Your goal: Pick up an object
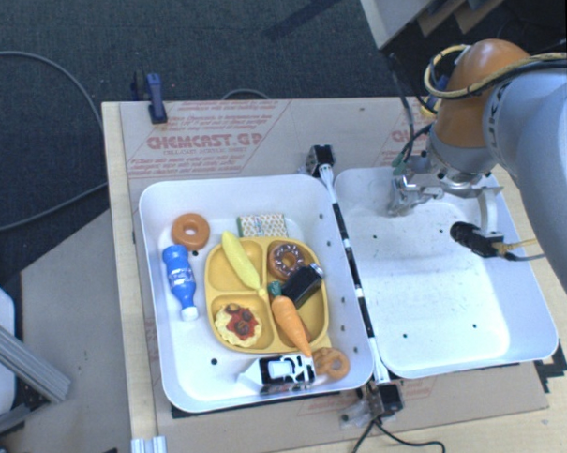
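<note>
Nearest the lens: black-and-white carton [282, 370], lying at the front edge of the left bin [159, 273], long axis running left to right, touching a small glazed ring [333, 363] at its right end.

Behind it: yellow divided plate [315, 313]. Contents: carrot [290, 326], long axis front to back, tip toward the front, leafy end toward the plate's middle; banana [236, 259], slanting from back-left to front-right; chocolate donut [287, 259]; black block [301, 285], tilted, just above the carrot's top; a yellow disc with red topping [240, 323].

Beside the plate, left: blue bottle [179, 281], lying front to back, white cap toward the front. Behind that: plain donut [190, 231]. A speckled sponge-like block [262, 225] lay against the plate's back rim.

My gripper [404, 195] hung over the back-left part of the right bin [476, 344], well apart from all these items; whether its fingers were spread or closed, I could not tell.

Surface: tan board [214, 139] with red lettering, on dark carpet [44, 119] crossed by cables.
</note>
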`<state>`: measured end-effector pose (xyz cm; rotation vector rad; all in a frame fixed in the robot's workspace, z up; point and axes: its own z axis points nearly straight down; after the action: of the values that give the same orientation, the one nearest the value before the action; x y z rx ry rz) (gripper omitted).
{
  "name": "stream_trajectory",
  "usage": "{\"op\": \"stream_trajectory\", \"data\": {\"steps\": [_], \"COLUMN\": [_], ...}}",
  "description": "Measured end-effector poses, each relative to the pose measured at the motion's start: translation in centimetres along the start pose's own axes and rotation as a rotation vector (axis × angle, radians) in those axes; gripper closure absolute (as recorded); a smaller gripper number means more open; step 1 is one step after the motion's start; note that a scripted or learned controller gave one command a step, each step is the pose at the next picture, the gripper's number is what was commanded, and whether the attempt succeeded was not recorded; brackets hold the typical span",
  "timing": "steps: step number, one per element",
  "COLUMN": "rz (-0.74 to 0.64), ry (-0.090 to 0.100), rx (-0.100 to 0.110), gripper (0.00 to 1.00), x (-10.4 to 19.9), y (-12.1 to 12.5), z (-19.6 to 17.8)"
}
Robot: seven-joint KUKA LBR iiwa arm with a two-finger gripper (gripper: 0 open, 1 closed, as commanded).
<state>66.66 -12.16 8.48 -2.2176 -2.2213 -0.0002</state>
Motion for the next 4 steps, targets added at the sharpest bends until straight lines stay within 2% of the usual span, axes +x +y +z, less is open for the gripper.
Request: {"op": "stream_trajectory", "data": {"steps": [1, 2, 3, 4], "rz": [0.000, 0.001, 0.003, 0.002], "ry": [0.000, -0.001, -0.003, -0.006], "rx": [0.000, 0.000, 0.001, -0.005], "gripper": [1.00, 0.00, 0.00, 0.00], "x": [3.0, 3.0, -1.3, -9.3], "y": [-0.2, -0.2, -3.1, -3.2], "z": [0.0, 0.0, -1.4, -3.7]}}
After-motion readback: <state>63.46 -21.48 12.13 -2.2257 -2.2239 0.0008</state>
